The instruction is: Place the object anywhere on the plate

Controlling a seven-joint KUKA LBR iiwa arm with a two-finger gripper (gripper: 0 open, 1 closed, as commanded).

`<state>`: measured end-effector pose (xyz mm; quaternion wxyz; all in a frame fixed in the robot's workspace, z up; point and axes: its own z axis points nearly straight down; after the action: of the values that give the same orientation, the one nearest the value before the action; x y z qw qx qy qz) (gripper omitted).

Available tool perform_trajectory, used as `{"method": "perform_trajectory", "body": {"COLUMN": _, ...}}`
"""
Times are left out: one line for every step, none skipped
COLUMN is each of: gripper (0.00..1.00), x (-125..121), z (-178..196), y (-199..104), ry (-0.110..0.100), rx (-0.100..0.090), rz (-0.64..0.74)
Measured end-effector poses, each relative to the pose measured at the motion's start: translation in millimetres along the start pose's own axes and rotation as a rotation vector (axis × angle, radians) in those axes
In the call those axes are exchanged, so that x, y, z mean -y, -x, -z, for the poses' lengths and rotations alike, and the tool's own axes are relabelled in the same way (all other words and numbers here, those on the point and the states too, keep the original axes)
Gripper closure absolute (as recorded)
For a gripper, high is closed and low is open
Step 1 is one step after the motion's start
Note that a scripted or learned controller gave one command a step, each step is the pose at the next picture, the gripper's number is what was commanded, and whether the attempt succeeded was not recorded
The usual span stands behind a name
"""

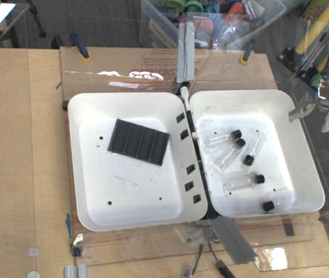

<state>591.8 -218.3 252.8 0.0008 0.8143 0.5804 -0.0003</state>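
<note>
- The plate is a flat black rectangle with shallow ribs running across it. It lies slightly askew in the left bin, towards that bin's far edge and nearer its inner wall.
- Both bins are shallow white trays with rounded corners and sloped, smooth walls. The floor of the right bin is speckled with fine dark marks.
- The objects are small clear vials with black caps, all lying on their sides in the right bin. Two vials lie close together near the middle and a third vial just beside them. A fourth vial lies nearer the front edge.
- A last black-capped piece sits at the front right corner. Its clear body is hard to make out against the white.
- The gripper hangs over the right rim of the right bin, near its far right corner. Its two pale fingers stand apart with nothing between them, and it touches no vial.
- Small black tabs line the seam where the two bins meet.
- The left bin has wide bare floor in front of and beside the plate.
- The surface is pale wood, bare on the left. A clear box of coloured items stands beyond the far edge.
</note>
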Motion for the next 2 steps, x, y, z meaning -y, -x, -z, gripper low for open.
{"method": "perform_trajectory", "body": {"gripper": 0.00, "x": 40.1, "z": 95.8, "y": 7.8, "ry": 0.003, "rx": 0.000, "rz": 0.369}}
{"method": "perform_trajectory", "body": {"gripper": 0.00, "x": 43.2, "z": 96.1, "y": 20.6, "ry": 0.000, "rx": -0.001, "rz": 0.582}}
